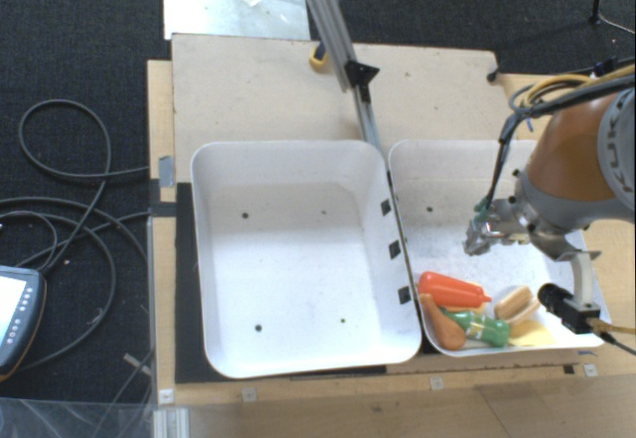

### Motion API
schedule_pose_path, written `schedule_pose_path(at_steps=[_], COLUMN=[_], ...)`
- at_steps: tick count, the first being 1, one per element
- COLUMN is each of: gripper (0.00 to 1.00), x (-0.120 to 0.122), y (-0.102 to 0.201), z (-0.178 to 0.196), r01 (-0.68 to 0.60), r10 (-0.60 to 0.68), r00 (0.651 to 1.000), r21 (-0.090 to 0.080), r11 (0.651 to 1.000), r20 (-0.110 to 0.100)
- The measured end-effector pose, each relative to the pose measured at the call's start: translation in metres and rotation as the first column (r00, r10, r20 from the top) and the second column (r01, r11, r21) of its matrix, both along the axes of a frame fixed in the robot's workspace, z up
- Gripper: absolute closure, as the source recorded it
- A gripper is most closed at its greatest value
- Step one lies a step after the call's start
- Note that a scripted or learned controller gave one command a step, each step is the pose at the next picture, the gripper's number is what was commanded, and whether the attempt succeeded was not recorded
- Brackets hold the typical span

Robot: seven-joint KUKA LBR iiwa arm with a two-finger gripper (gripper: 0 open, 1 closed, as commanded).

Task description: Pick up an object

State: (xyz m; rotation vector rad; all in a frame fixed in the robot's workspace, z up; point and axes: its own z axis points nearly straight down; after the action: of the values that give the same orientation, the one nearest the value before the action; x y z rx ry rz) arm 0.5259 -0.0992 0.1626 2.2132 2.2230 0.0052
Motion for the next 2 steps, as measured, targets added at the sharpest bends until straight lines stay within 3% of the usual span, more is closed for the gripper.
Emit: schedule_pose_path(at_steps=[2], gripper=[1.0], x=[-0.002], y=[-0.009], z=[0.079], r01=[-0.001], r10=[0.001], r00=[1.0], r21=[0.0], r11=[1.0], r20=[0.0])
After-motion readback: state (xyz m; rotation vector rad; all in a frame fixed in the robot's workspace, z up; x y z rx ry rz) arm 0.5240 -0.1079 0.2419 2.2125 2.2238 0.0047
